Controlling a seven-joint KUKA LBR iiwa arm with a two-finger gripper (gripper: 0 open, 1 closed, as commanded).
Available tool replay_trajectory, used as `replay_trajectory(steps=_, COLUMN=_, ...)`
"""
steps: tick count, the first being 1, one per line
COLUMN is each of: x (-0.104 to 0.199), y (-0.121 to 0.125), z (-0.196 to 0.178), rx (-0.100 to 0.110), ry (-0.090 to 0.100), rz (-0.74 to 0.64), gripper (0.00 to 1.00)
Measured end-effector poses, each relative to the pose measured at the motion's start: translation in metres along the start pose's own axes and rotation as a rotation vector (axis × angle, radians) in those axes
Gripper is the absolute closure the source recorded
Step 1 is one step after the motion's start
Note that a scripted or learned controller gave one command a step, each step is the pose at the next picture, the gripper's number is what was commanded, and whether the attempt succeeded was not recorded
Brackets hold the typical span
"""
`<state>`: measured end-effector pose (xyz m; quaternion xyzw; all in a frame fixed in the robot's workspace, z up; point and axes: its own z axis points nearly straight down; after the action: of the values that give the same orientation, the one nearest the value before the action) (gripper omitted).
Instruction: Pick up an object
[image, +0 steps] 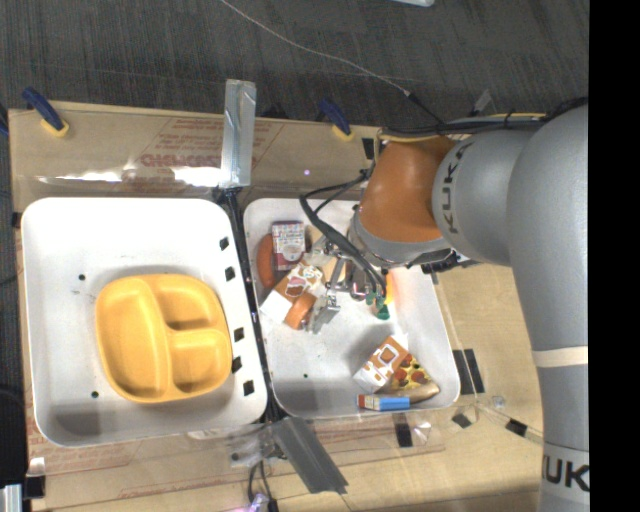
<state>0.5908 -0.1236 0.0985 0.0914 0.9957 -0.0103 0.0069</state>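
Observation:
My gripper (322, 300) hangs low in the right bin (330, 395), under the orange band of the arm (400, 195). Its metal fingers sit among a cluster of small items: an orange-brown piece (299, 310) right beside the fingertips, a red-orange item (264, 260) to the left, and a small packet with a printed label (288, 240) at the back. A white and orange box (385, 362) and a pizza-like slice (412, 380) lie near the bin's front right, with a red and blue tube (385, 402) in front of them.
The left bin (50, 230) holds a yellow divided tray (162, 335). A black divider edge (245, 300) runs between the bins. Cables trail from the arm over the right bin's back rim. Cardboard and tape surround both bins.

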Motion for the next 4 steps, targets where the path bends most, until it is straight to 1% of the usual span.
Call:
replay_trajectory(steps=1, x=-0.003, y=-0.008, z=-0.013, rx=0.011, ry=-0.009, rz=0.000, gripper=1.00)
replay_trajectory(steps=2, x=-0.030, y=0.059, z=-0.117, rx=-0.019, ry=0.001, rz=0.056, gripper=1.00)
replay_trajectory(steps=3, x=-0.060, y=-0.012, z=-0.139, rx=-0.021, ry=0.004, rz=-0.603, gripper=1.00)
replay_trajectory(steps=4, x=-0.053, y=0.040, z=-0.136, rx=-0.025, ry=0.009, rz=-0.694, gripper=1.00)
